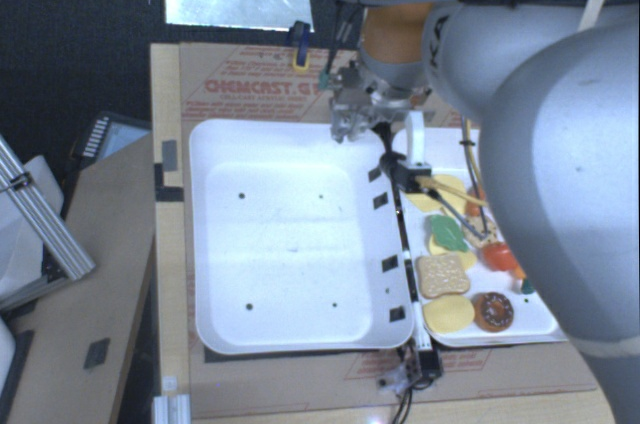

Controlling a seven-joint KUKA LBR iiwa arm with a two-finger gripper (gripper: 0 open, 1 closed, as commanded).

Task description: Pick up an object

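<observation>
Brown cardboard (260, 82) lines the bench beneath two shallow white plastic bins, the left bin (215, 152) bare and the right bin (520, 327) crowded with toy food: a tan toast slice (443, 275), a yellow disc (449, 315), a brown doughnut (493, 311) (frosted, ring-shaped), a green leafy piece (448, 234) and something orange-red (498, 257). Above the bins' far dividing edge hangs the grey two-finger gripper (350, 122); I cannot tell its opening.

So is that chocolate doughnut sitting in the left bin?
No, the chocolate doughnut lies in the right bin, beside a toast slice.

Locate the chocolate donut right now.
In the camera view, the chocolate donut lies in the right bin near its front edge, right of a yellow round piece and below the toast slice.
</observation>
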